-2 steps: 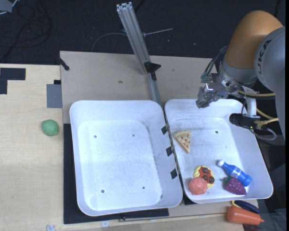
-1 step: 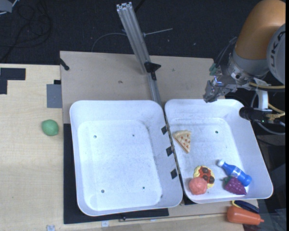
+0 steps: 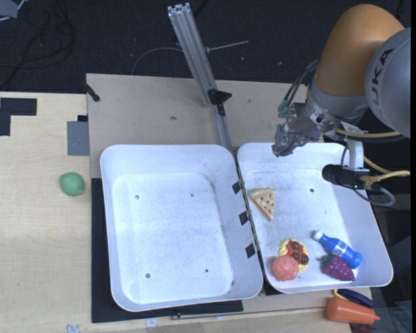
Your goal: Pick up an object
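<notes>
The gripper (image 3: 286, 146) hangs over the far edge of the right bin (image 3: 312, 168), near that bin's far left corner, below the grey arm (image 3: 374, 61) with its orange band; whether its claw is wide or narrow I cannot tell, and nothing shows between its tips. In the right bin, a pizza slice (image 3: 263, 202) lies by the left wall, about midway along it. Near the bin's near edge sit a red fruit (image 3: 285, 268) touching a yellow pastry (image 3: 295, 250), and toward the near right corner a blue bottle (image 3: 338, 247) lies just beside purple grapes (image 3: 338, 268). The left bin (image 3: 125, 159) stands alongside. A green ball (image 3: 72, 184) rests on the bench (image 3: 28, 220) left of the bins, and an orange object (image 3: 352, 312) lies off the right bin's near right corner.
</notes>
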Robot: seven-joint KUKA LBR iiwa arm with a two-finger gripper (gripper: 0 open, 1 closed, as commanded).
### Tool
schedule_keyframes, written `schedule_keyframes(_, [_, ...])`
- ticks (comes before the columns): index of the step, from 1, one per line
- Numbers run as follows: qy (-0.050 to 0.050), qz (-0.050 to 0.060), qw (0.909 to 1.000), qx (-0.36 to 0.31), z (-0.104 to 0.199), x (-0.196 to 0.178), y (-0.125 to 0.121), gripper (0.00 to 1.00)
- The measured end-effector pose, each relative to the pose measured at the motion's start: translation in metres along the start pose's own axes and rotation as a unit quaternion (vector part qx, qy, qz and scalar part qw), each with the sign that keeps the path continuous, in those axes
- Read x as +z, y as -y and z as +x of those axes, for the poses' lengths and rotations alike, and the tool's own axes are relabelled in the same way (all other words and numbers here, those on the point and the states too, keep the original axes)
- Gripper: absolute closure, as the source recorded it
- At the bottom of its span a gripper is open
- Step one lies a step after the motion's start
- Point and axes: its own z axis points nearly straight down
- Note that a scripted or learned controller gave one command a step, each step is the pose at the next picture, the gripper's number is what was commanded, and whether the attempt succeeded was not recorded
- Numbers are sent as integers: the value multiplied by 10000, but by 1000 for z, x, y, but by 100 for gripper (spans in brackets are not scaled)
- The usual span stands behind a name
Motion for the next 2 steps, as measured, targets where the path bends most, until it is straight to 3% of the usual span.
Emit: schedule_keyframes(2, [-1, 9, 10000, 3, 98, 13, 41, 100])
